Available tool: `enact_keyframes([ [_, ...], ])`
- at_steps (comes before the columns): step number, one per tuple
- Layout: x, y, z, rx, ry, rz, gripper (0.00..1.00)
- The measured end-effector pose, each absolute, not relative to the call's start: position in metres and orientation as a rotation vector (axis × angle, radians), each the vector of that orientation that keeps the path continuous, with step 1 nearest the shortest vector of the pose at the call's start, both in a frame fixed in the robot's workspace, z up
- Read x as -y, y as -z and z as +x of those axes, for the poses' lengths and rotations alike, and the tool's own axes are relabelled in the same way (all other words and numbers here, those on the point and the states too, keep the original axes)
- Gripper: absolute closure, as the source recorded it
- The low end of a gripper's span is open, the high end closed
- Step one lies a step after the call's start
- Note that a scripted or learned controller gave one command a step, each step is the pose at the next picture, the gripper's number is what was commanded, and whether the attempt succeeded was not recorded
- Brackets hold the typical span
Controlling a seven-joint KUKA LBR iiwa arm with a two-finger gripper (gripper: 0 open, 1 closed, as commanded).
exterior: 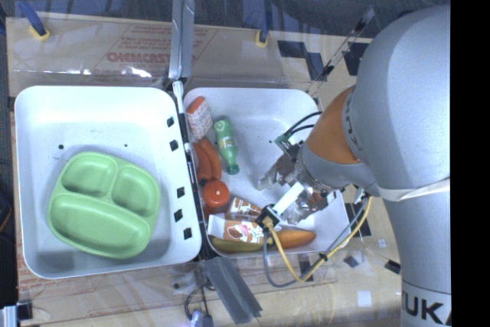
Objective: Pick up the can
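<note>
Camera view: can (199, 118) sits up-left of our gripper (283, 190), beyond the green bottle (226, 145), well apart; whether the gripper is released or clenched we cannot tell

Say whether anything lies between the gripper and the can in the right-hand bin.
Yes. The bottle lies just right of the can, roughly on the line from the gripper. The can sits by the left wall of the bin.
</note>
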State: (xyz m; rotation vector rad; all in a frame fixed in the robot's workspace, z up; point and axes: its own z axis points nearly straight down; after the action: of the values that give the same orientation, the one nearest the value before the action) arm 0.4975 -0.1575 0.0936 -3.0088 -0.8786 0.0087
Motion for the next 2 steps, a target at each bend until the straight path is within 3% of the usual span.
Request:
enact_keyframes([
  [1, 0.096, -0.091, 0.49, 1.05, -0.006, -2.956, 0.0],
  [2, 0.152, -0.091, 0.544, 0.916, -0.006, -3.0, 0.0],
])
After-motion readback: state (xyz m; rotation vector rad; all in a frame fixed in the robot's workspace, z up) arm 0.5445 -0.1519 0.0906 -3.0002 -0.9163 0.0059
